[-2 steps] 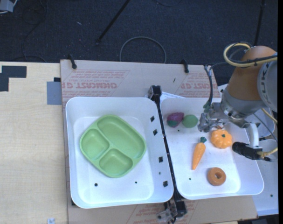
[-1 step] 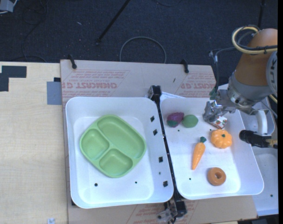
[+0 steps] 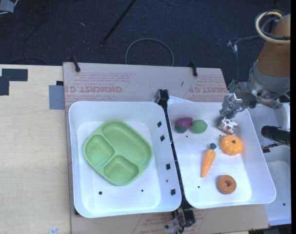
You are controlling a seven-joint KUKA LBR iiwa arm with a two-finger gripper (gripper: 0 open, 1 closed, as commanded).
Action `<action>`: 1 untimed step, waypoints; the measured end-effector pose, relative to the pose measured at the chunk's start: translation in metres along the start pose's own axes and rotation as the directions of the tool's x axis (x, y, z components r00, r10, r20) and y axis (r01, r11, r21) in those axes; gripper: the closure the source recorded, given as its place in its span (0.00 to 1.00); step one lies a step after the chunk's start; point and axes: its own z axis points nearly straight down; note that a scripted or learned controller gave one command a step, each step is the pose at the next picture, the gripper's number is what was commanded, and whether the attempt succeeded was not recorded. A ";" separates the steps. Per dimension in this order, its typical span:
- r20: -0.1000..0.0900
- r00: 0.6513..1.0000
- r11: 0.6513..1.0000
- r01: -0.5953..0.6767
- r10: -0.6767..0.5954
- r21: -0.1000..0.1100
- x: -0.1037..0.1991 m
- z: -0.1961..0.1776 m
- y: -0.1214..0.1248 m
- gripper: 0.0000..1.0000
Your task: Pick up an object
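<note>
The right bin [image 3: 257, 191] holds a purple piece [image 3: 183, 124], a green round piece [image 3: 199, 126], a small white patterned box [image 3: 228, 126], an orange pumpkin [image 3: 231, 145], a carrot [image 3: 207, 162] and a brown doughnut [image 3: 226, 184]. My gripper [image 3: 228, 112] hangs at the bin's far right side, directly above the white box, its tips very near the box. Whether the tips touch the box is unclear.
The left bin [image 3: 82, 189] carries a green sectioned plate [image 3: 117, 151]. A black divider [image 3: 169, 150] runs between the bins. The arm [image 3: 272, 57] comes in from the upper right. Cardboard lies under both bins.
</note>
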 end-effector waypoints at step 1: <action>-0.003 1.000 1.000 0.003 -0.003 0.008 0.052 0.016 -0.010 1.00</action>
